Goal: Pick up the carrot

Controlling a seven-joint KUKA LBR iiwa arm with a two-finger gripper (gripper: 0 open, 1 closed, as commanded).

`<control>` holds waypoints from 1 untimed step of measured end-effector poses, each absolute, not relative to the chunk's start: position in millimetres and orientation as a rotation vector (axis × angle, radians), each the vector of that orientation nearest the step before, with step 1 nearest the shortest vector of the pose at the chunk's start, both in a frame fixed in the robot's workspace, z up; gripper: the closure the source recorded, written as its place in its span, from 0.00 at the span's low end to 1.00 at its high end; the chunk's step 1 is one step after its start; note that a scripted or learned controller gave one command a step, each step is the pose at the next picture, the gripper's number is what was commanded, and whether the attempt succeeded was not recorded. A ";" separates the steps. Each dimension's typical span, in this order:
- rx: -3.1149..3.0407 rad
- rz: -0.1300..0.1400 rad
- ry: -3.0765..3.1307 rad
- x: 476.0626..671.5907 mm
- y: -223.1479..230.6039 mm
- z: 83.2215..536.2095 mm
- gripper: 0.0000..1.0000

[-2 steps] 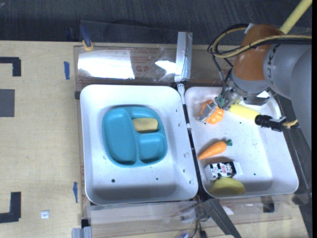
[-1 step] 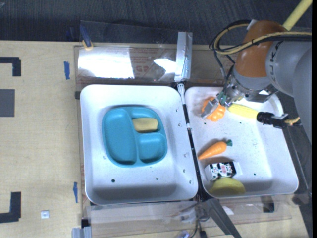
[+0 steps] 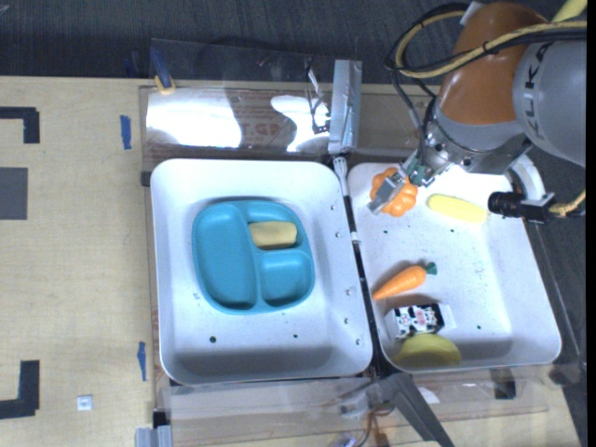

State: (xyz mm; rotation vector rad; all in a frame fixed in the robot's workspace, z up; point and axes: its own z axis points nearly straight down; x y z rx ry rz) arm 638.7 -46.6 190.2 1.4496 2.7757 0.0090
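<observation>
Low in the right bin, the carrot is lying free, its long axis slanting up to the right, leafy end right. Further up the frame, the gripper is hovering over an orange toy; finger spread: cannot tell. The carrot is sitting below it, well apart.

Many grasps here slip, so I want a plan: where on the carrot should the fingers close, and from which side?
Grip the carrot probably at its thicker middle, coming straight down from above. It lies flat and slanted in the right bin, leafy end up-right, tip toward the divider. Close the fingers across its narrow width; the cow-patterned block sits close below.
</observation>
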 end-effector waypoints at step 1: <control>1.838 -0.001 2.551 623.1 -50.2 184.8 1.00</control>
